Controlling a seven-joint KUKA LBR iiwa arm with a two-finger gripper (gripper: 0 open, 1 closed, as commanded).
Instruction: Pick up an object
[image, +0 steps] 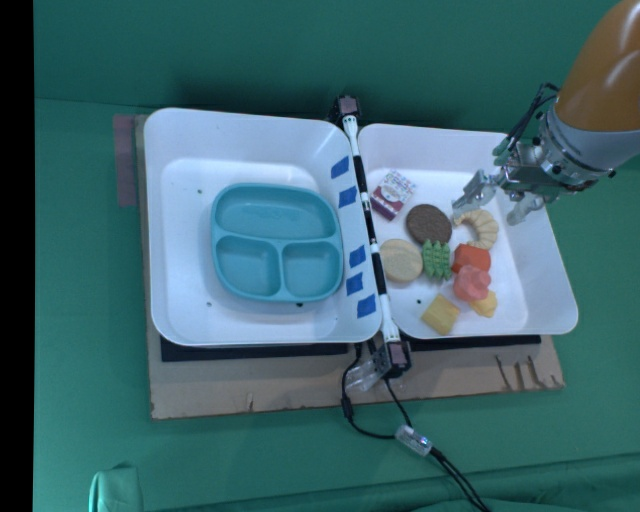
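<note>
My gripper (497, 199) hangs over the right bin (545, 290) near its far right side, open, with nothing between its fingers (474, 188). Just below it lies a pale croissant-shaped piece (480, 226). Further toy foods lie in that bin: a brown round cookie (428, 223), a tan round cracker (401, 260), a green ridged piece (435, 259), an orange-red piece (472, 258), a pink piece (472, 283), a yellow block (439, 314), a small yellow piece (486, 304) and a red and white packet (393, 192).
The left bin (180, 150) holds a teal plate (275, 243) with three compartments. A divider rail (366, 225) with blue tape marks runs between the bins. Cables (400, 420) trail off the cardboard base at the front.
</note>
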